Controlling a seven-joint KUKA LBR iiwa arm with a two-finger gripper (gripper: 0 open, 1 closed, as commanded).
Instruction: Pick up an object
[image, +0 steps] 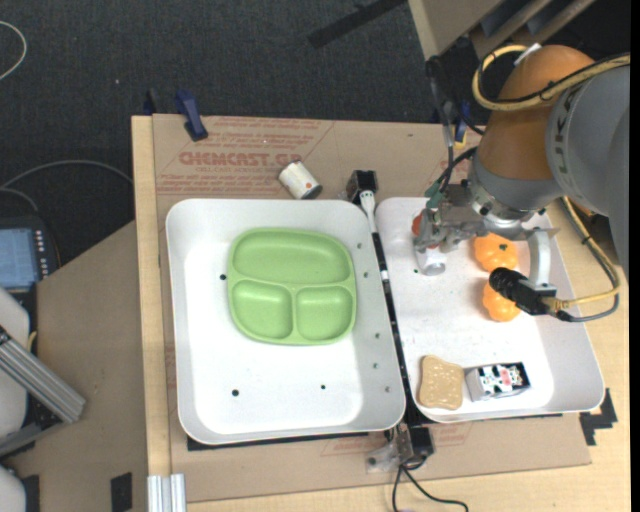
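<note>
My gripper (431, 250) hangs over the far left part of the right bin (452, 325), low above its white floor. Nothing shows in its grasp. Just to its right lies an orange fruit (492, 251), partly covered by the wrist. A second orange piece (499, 303) sits nearer the front, with a black part of the arm crossing over it. At the front of the same bin a tan slice of bread (441, 383) lies next to a small printed box (498, 380).
The left bin (190, 330) holds a green divided plate (292, 285). On the cardboard behind the bins are a small white cylinder (298, 180), a blue clip (190, 115) and a black clamp (362, 185). The arm and its yellow cables (590, 295) fill the upper right.
</note>
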